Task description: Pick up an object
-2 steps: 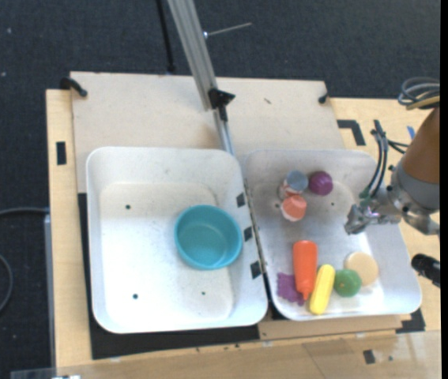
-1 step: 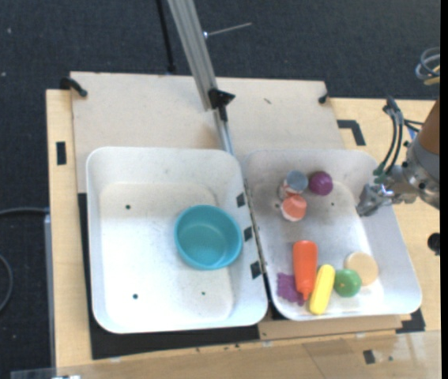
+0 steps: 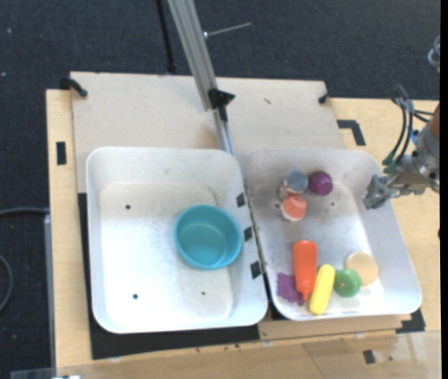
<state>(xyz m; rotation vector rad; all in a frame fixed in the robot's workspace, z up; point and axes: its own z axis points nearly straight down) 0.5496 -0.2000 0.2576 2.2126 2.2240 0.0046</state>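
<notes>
Nothing is picked up yet: the end effector (image 3: 375, 192) hangs over the right bin's (image 3: 389, 235) far right rim, grip unreadable, toys lying untouched inside.

Small toys (image 3: 318, 267) lie clustered in right bin (image 3: 382, 243)

A single fixed camera is looking down at a slant from well above the light wooden bench (image 3: 168, 109), taking in both shallow white plastic bins (image 3: 113, 212).
</notes>
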